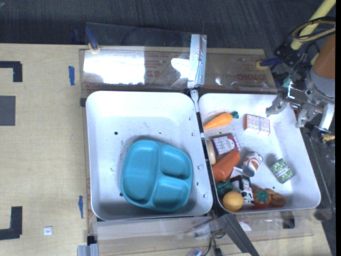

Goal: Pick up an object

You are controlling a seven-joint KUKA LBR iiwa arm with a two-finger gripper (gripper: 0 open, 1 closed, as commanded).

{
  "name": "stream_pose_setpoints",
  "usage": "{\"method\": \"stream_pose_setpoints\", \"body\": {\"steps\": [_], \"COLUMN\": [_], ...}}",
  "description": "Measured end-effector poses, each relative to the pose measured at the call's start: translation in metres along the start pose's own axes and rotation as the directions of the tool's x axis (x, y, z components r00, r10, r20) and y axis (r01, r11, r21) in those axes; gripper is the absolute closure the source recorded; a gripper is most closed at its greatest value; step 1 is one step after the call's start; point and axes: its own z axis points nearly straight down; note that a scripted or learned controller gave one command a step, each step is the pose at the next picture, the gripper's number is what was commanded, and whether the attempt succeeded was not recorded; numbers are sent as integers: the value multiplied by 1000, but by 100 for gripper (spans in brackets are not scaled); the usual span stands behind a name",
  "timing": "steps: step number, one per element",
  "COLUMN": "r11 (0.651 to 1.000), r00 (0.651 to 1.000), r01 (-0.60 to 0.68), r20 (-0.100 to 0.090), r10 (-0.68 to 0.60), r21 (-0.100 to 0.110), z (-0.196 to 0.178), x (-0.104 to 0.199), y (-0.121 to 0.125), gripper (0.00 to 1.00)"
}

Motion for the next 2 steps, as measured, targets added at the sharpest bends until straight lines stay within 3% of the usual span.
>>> {"method": "stream_pose_setpoints", "body": {"steps": [1, 2], "r11": [999, 998], "r00": [999, 998], "r01": [50, -56], "r20": [-1, -2], "r10": [-50, 56], "r21": [12, 7], "z": [60, 36], "x": [10, 69], "y": [-71, -149], "gripper": [0, 0]}}
